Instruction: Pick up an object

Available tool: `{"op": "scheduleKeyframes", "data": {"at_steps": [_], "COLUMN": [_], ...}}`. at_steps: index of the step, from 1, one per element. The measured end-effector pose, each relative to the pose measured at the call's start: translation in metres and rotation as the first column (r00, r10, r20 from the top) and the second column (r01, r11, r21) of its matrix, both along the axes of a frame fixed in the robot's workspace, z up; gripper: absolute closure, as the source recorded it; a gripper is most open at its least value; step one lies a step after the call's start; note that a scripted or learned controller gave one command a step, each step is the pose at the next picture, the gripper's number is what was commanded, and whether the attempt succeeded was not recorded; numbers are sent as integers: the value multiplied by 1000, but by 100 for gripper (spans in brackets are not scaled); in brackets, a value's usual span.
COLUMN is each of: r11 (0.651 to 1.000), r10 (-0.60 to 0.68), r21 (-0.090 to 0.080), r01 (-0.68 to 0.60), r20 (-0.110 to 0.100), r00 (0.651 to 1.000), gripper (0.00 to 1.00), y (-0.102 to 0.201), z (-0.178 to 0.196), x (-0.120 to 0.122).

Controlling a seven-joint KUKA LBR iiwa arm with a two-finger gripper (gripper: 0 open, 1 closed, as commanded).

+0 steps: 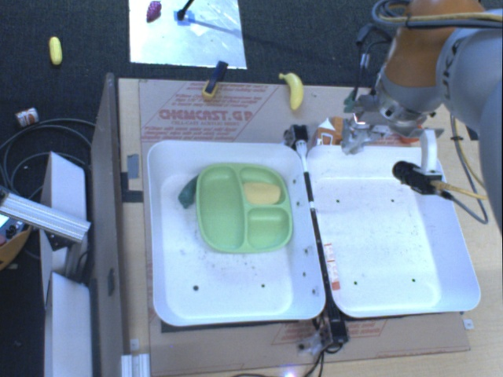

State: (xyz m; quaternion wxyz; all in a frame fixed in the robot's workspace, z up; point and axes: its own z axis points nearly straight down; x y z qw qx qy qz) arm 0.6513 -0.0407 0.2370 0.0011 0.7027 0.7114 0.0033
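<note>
A green divided plate [236,210] lies in the left white bin [228,297]. A yellow object [262,192] rests in the plate's upper right compartment. A dark teal object [187,192] pokes out from under the plate's left edge. My gripper [354,141] hangs at the far left corner of the right white bin [393,289], over its back rim and well apart from the plate. The grey arm with its orange band [428,30] rises behind it.
A black part on a white bracket [416,177] reaches over the right bin's far right side. A small orange and white item [330,134] sits just behind the bins. A yellow banana [295,90] and a yellow and blue tool [213,81] lie on the cardboard.
</note>
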Motion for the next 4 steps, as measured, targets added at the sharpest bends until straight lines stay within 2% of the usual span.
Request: {"op": "scheduleKeyframes", "data": {"at_steps": [1,2,3,4], "r11": [1000,1000,1000,1000], "r10": [-4,-5,-6,-12], "r21": [-2,-3,-3,-3], "r01": [4,5,6,12], "r20": [-3,-2,-8,0], "r00": [1000,1000,1000,1000], "gripper": [100,100,100,100], "y": [30,41,49,33], "z": [-1,24,-35,10], "x": [2,17,17,18]}}
